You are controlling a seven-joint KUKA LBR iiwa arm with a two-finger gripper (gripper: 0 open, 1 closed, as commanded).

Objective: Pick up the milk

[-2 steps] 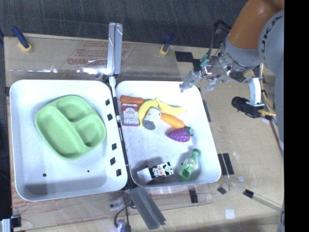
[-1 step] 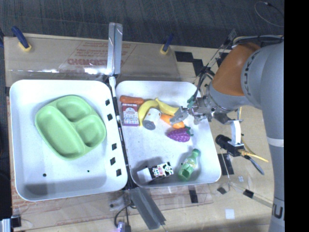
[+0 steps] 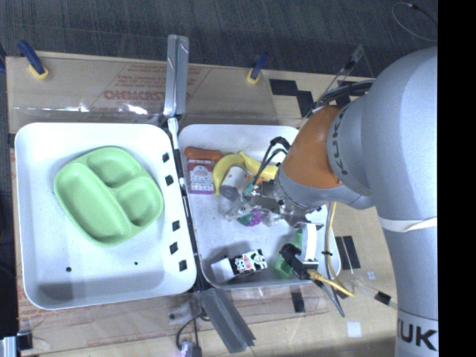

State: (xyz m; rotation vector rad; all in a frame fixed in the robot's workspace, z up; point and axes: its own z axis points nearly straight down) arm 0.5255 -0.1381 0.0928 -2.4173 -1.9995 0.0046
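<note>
So I'm watching the feed and the arm (image 3: 349, 155) is reaching in from the right, hunched over the right bin (image 3: 223, 134). The gripper (image 3: 256, 199) is down in the middle of that bin, right by a little pile of stuff: a banana (image 3: 227, 166), a grey can-looking thing (image 3: 231, 182) and something purple (image 3: 256, 216) just below it. I honestly can't tell how the gripper is set from this angle, the wrist blocks it and it's all a blur down there.

The milk (image 3: 247, 262), the small carton with the black and white cow pattern, is lying on its side at the near edge of the right bin, well apart from the gripper and nearer to me. Nothing touching it on the gripper side. There's a green item (image 3: 290, 262) just right of it.

A red and orange packet (image 3: 201, 171) sits at the far left of that bin. The left bin (image 3: 44, 274) has a green divided plate (image 3: 109, 193) in it.
</note>
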